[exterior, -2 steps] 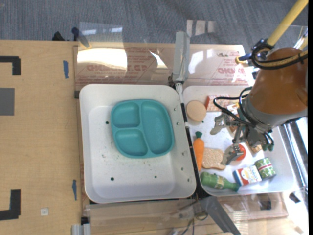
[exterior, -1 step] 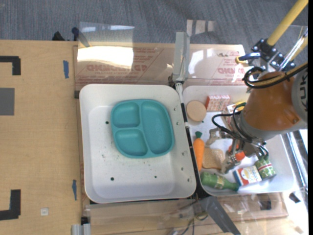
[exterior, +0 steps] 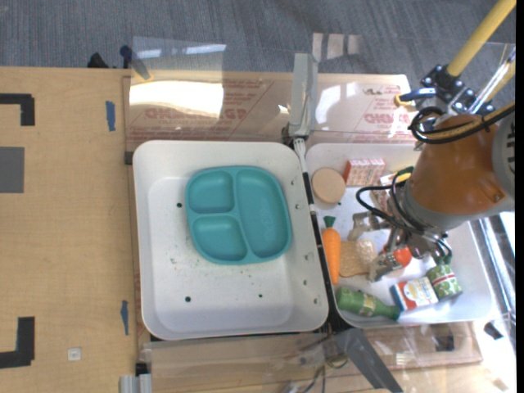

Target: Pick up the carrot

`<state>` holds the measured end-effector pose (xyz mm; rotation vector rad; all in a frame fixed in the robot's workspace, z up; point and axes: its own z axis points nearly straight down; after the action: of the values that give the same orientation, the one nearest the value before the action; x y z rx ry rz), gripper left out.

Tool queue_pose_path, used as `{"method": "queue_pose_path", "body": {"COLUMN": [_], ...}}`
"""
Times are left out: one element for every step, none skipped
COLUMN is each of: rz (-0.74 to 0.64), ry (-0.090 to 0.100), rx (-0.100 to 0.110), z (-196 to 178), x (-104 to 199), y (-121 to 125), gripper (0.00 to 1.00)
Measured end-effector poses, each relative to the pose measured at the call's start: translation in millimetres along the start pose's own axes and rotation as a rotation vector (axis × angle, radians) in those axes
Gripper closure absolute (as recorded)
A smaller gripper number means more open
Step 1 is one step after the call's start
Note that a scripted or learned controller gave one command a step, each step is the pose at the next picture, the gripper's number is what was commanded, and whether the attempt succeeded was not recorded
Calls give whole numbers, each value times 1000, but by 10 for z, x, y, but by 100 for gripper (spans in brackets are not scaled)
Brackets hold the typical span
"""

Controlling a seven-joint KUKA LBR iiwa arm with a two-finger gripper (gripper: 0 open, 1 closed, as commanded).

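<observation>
- Carrot (exterior: 331, 255) lies in right bin (exterior: 483, 297), against its left wall, green tip up.
- Jaws (exterior: 391, 260) hover right of it, above cracker (exterior: 354, 259); opening: cannot tell.
- Teal plate (exterior: 237, 214) sits in left bin (exterior: 155, 244).

A single fixed camera is mounted above the desk (exterior: 57, 219) and looks down at a slant. The far edge of the desk lies toward the top of the frame, with grey floor (exterior: 246, 15) beyond it; the near edge runs along the bottom. The view is wide enough to take in both white bins: the left bin (exterior: 155, 301) sits near the frame centre, fully visible, and the right bin (exterior: 475, 301) reaches toward the right margin. The arm (exterior: 454, 170) enters from the right and covers part of the right bin. A broad strip of bare desk fills the left of the frame.
</observation>
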<state>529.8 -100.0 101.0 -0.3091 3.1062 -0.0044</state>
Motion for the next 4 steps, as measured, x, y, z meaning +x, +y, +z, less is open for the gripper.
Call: {"method": "queue_pose_path", "body": {"rz": [-345,-347,-123,-104], "ry": [6,11,16,-18], "rx": [0,-5,-7,14], "z": [-1800,-1769,-312,28], "x": [359,364,186,197], "y": [-392,-376,128,81], "gripper": [100,0,0,0]}}
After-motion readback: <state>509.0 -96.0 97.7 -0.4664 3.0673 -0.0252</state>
